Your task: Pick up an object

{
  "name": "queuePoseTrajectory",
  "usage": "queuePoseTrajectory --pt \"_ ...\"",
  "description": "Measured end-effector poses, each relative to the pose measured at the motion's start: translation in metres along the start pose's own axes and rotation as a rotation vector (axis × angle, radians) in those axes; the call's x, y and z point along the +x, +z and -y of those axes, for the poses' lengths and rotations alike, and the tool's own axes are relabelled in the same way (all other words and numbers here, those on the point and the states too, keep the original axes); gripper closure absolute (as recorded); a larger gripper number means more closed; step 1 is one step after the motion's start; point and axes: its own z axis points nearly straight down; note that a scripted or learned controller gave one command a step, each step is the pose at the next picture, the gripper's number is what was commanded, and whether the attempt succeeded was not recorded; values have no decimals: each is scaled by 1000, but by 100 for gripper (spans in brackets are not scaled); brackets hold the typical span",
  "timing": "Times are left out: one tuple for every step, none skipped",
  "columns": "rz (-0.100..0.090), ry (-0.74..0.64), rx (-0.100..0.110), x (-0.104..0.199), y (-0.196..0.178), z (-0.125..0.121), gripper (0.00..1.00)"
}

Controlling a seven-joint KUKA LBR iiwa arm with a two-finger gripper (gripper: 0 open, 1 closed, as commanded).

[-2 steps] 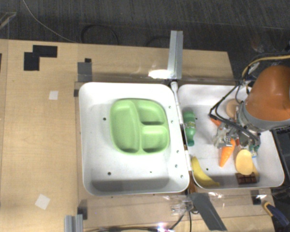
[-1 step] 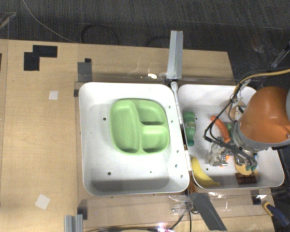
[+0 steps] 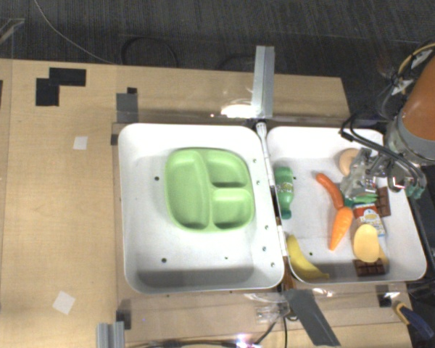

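Observation:
The right bin holds a green bottle, a red sausage, an orange carrot, a yellow banana, a yellow lemon-like piece, a brown chocolate bar, a small packet and a tan round piece. My gripper hangs low over the right part of this bin, just right of the sausage and above the packet. The arm's grey body and orange band rise to the right.
The left bin carries a green divided plate. A metal post stands behind the seam between the bins. Black cables loop near the arm's wrist. Wooden bench surface spreads to the left.

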Motion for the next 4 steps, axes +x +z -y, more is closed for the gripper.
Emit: queuePoseTrajectory --pt "-20 437 3 36 104 1 100" --pt "-18 437 3 35 103 2 0" --pt "-9 536 2 15 147 -5 0" --pt "8 530 -1 9 133 -6 100"
